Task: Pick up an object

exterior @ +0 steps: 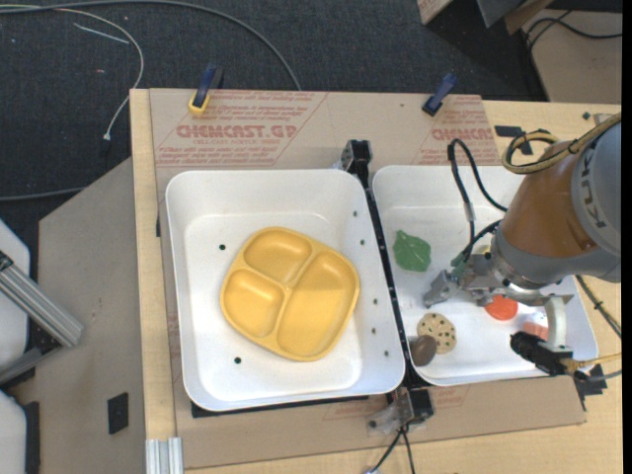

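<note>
I see my claw (464,284) low in the right bin (434,181), near the cookie (436,332) and the green leaf (412,251), but I cannot tell its state; the cookie looks light and stiff, best pinched across its edges.

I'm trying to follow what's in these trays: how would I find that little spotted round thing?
Look at the right-hand white bin, the one the grey and orange arm reaches into. Near its front edge, below the green object, lies a round tan cookie with dark chips. The brown lump touching it is plain and darker; the cookie alone is speckled.
</note>
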You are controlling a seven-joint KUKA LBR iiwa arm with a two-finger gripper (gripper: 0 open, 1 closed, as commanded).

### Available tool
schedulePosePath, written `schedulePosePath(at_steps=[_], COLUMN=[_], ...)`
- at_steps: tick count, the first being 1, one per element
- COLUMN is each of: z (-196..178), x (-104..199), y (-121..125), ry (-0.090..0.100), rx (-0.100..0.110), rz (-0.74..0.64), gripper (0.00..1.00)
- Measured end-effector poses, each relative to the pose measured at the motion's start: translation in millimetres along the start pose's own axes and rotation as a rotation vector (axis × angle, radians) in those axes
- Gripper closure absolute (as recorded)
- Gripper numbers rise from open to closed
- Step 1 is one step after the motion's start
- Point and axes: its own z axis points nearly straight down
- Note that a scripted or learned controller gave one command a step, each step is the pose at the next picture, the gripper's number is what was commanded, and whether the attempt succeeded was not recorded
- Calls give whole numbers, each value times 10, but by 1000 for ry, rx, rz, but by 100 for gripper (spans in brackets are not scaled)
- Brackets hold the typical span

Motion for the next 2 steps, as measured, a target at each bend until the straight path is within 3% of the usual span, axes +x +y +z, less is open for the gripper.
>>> schedulePosePath(at_steps=[1,2], z=[-125,-702], x=[1,39], y=[12,111], ry=[-1,-4], rx=[-5,-11], rz=[1,-2], gripper=[100,100])
